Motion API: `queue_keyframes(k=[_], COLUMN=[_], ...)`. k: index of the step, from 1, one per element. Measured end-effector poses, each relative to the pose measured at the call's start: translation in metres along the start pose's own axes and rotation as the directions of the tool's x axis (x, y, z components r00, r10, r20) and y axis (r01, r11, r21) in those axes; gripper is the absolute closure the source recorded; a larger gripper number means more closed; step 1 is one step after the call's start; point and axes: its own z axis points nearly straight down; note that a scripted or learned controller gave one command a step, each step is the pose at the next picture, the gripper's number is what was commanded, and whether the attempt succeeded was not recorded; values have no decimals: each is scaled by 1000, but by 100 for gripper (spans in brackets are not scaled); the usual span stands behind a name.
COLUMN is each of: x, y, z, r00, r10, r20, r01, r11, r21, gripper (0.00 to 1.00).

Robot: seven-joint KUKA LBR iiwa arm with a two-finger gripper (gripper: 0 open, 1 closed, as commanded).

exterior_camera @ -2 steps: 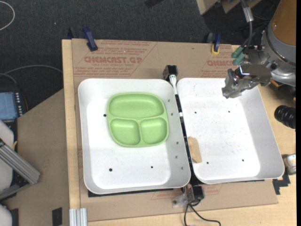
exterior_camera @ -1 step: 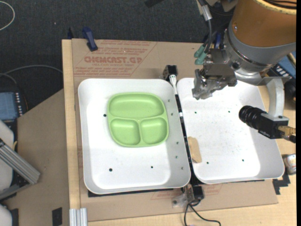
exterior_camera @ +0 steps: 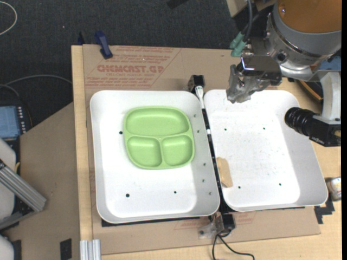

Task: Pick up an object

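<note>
Lower centre: a small tan wooden piece [exterior_camera: 224,172] lies at the left edge of the right bin [exterior_camera: 271,161], just beside the seam w/ the left bin [exterior_camera: 108,161]. Mid-left of frame — a green divided plate [exterior_camera: 159,137], three compartments, sits flat in the left bin's upper half. Both bins rest on a brown cardboard sheet [exterior_camera: 135,64]. Upper right: the gripper [exterior_camera: 238,93] hangs over the right bin's far left corner, well apart from the plate — can't tell how its fingers stand, nothing seen in its grasp.
</note>
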Motion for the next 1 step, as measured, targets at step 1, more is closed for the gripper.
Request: queue_keyframes(k=[1], x=[48], y=[-1], z=[28], r00=[1000], r10=[-4], r20=[2], r01=[4], r11=[1000], r21=[12], gripper=[100])
